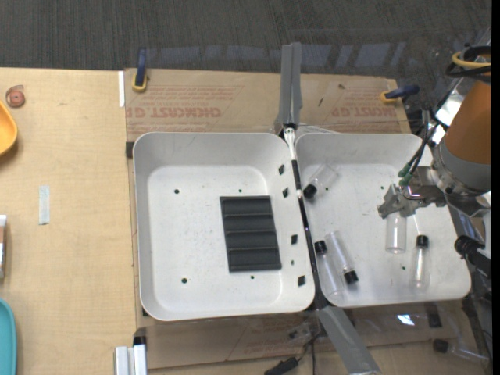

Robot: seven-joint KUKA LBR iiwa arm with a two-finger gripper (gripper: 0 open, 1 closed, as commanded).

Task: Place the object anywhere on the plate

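Note:
A black ribbed plate (pixel 250 233) lies flat in the middle of the left bin (pixel 156 209). Several clear vials with black caps lie in the right bin (pixel 367 287). One vial (pixel 320 181) is near the bin's left wall, another (pixel 341 256) is at the front left, and a third (pixel 422 261) is at the front right. My gripper (pixel 397 206) hangs over the right half of the right bin. A further clear vial (pixel 397 235) sits directly beneath it, touching or nearly touching its tip. Whether that vial is gripped or resting on the bin floor is unclear.
Brown cardboard (pixel 234 100) lies under and behind both bins, clamped at the back corners. A wooden table (pixel 62 209) stretches to the left, with an orange dish edge (pixel 5 131) and small items. The divider between the bins (pixel 297 201) carries black clips.

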